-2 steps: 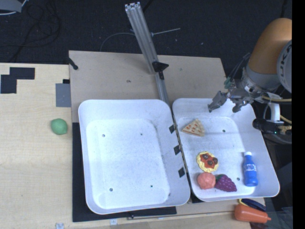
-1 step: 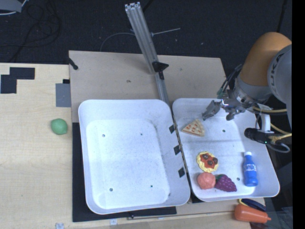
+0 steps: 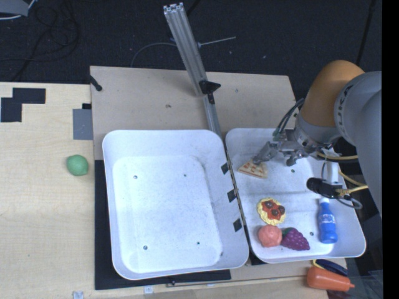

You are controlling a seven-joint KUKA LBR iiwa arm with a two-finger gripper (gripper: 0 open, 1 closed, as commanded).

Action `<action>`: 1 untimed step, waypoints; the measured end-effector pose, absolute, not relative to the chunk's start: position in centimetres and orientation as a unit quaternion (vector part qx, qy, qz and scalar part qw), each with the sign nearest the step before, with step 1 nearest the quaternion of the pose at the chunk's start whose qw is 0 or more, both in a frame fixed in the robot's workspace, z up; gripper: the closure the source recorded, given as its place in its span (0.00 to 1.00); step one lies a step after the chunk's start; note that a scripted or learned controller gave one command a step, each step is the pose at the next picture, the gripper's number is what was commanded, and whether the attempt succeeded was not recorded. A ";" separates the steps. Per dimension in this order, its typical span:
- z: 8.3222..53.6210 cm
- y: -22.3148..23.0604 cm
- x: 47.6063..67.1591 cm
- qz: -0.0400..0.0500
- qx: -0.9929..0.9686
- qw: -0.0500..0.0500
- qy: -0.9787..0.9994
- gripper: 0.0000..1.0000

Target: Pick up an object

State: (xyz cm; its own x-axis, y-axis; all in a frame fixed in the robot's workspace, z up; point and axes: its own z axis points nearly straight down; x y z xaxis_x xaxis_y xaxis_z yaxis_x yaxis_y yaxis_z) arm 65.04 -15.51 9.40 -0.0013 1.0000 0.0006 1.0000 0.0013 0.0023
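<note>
Hovering low in the right bin [image 3: 349, 245], the gripper [image 3: 274, 154] sits just beside the toy pizza slice [image 3: 252, 168], fingers [image 3: 264, 156] spread wide, nothing between them. Risks: flat slice lies off to the left of the fingers, so closing could miss, nudge it toward the bin wall, or scrape the floor.

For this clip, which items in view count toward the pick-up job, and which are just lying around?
Job items, all in the right bin:
pizza slice, nearest the gripper
round yellow toy
pink ball
purple grapes
blue bottle

Lying about:
green ball on the bench, left of the left bin
orange toy in front of the right bin
</note>
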 end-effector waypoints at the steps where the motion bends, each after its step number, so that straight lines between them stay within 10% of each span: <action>1: 10.9 -15.6 65.2 0.003 0.707 0.004 0.707 1.00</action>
State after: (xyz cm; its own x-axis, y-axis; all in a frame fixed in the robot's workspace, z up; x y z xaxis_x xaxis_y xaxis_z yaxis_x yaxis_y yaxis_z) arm 65.25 -15.56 10.85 -0.0010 1.0000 -0.0004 1.0000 0.0010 0.0098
